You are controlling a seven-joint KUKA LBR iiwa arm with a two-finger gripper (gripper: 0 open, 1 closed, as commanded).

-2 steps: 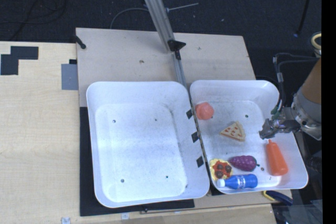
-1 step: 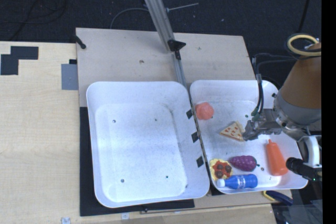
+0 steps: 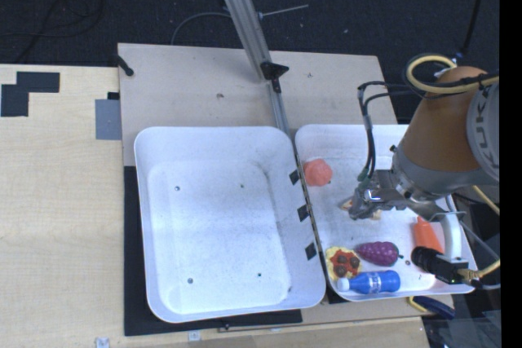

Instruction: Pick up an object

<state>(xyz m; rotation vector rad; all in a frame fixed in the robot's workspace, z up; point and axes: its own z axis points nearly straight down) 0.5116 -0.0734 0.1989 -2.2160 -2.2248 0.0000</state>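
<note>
White moulded plastic, smooth and shallow, corners rounded: left bin (image 3: 163,151) and right bin (image 3: 342,138), set side by side on a pale board (image 3: 204,85). Grey arm (image 3: 444,134) with orange band reaching in from the right; gripper (image 3: 363,208) low over the middle of the right bin's floor. Cannot tell how far open, nor whether anything is held; tip blurred. Candidates for picking, all in the right bin: round pinkish-red ball (image 3: 318,172), up and left of the gripper near the bin's left wall, apart from it; knobbly purple cluster (image 3: 378,253), just nearward of the gripper, also apart. Beside the cluster, a lumpy yellow and red toy (image 3: 343,262); along the near rim, a blue bottle (image 3: 373,283) on its side, white cap to the left. Orange tapered piece (image 3: 426,235) at the right, partly hidden by the wrist. Slanted metal rail (image 3: 249,20) behind the bins, well apart from the gripper.
</note>
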